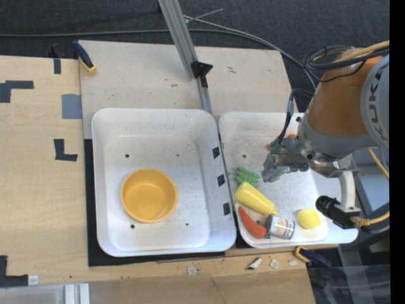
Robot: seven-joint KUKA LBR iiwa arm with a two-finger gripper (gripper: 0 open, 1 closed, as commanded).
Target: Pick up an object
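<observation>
hovering over the right bin, the gripper hides its fingers, so open or closed i cannot tell. the yellow bottle lies just below it, beside the green toy; likely light, smooth plastic, best taken across its middle.

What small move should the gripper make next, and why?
Probably lower a little toward the green toy. The gripper hangs in the right bin, just right of that toy, with nothing seen between its fingers. The yellow bottle, orange carrot, small can and lemon lie farther toward the bin's near edge, so the green toy looks the closest target.
</observation>
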